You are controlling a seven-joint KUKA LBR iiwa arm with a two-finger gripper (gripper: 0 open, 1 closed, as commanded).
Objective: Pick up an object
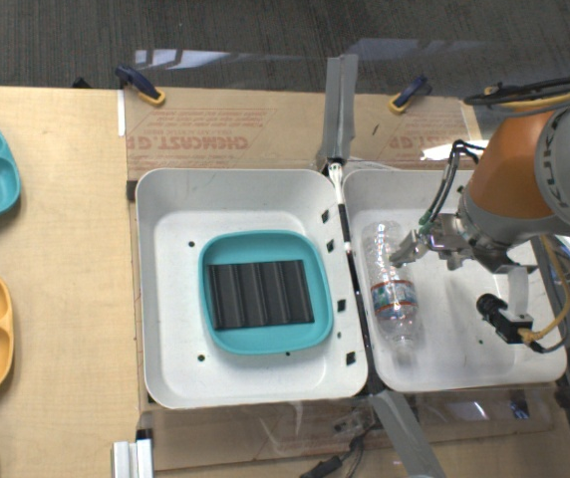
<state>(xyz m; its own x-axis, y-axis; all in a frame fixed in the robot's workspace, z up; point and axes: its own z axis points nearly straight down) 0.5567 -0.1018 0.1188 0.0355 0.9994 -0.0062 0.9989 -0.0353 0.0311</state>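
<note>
1. Lying in the right bin [524,366], against its left wall — a clear plastic bottle [390,287].
2. Gripper [412,250] hovers beside the bottle's upper part — finger state impossible to tell.

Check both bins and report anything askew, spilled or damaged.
The clear plastic bottle lies on its side against the right bin's left wall, and looks crumpled. No spill shows. The teal tray sits flat in the left bin.
</note>
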